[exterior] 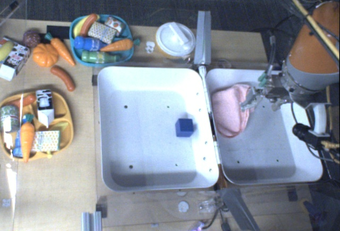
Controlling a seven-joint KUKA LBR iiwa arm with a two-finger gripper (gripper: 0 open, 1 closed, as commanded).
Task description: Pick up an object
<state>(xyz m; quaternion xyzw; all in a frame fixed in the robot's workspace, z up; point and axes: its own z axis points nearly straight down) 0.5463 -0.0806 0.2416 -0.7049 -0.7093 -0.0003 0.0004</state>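
A small blue cube [185,127] rests on the floor of the left bin [122,118], a little right of its middle. A crumpled pink cloth [228,110] lies in the right bin [276,161] against its left wall. My gripper [249,101] reaches in from the right and sits low at the cloth's upper right edge, touching or just above it. The grey wrist and orange band [313,44] rise behind it.
Toy food lies on the bench left of the bins: a blue bowl [101,39] of vegetables, a yellow tray [37,123], a loose pumpkin and sausage. A white lidded tub [175,40] stands behind the left bin. Cables hang at the right.
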